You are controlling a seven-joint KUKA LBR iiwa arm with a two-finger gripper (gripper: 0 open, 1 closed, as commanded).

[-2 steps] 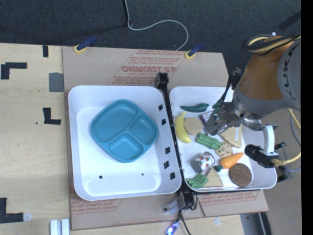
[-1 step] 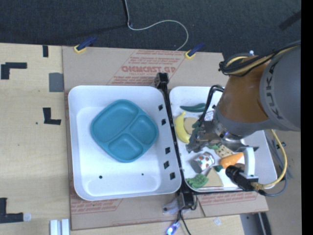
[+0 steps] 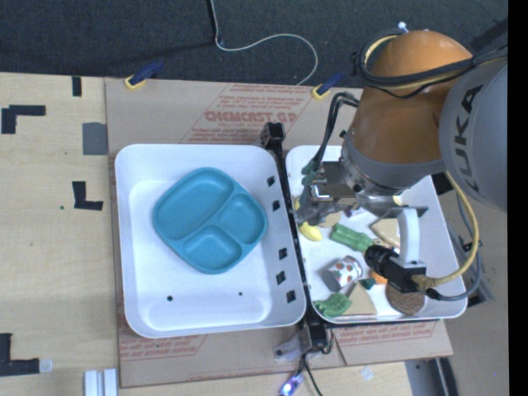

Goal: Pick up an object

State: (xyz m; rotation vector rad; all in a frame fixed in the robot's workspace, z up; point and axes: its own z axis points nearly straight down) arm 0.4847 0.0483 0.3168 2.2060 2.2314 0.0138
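A light wooden bench [image 3: 49, 246] with black markings carries a brown cardboard sheet [image 3: 239, 118] printed in red. Beyond the bench's far edge lies dark grey carpet [image 3: 107, 19], crossed by a thin white cable [image 3: 264, 44]. Blue-and-yellow clamps [image 3: 142, 75] grip the cardboard's far corners.

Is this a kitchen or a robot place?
Probably a robot lab or test bench, not a kitchen. A big grey and orange robot arm reaches over two white bins, one holding a blue divided plate, the other small toy-like objects, all resting on cardboard with clips and cables.
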